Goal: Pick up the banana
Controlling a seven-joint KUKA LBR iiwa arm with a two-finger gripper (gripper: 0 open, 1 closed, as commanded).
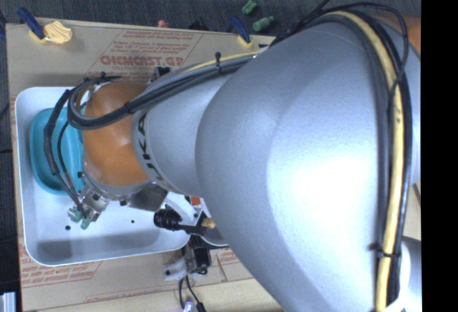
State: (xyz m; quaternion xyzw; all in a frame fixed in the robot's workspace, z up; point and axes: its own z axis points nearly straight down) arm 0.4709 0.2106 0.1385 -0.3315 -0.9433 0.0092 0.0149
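Note:
My grey arm [286, 146] reaches in from the right and covers most of the view. Its orange band [111, 139] hangs over the left white bin [43, 250]. Below the band, my gripper [82, 215] points down at the bin's floor near the front left. A blue object [44, 153] lies against the bin's left side, partly hidden behind the wrist and its black cables. Nothing yellow is visible at the gripper's tip.
The bin rests on a cardboard sheet [143, 46] with red print. A blue clamp with a yellow pad [56, 33] sits at the sheet's far left corner, and another blue clamp [240, 29] at the far edge. Small green pieces [256, 15] lie on the floor beyond.

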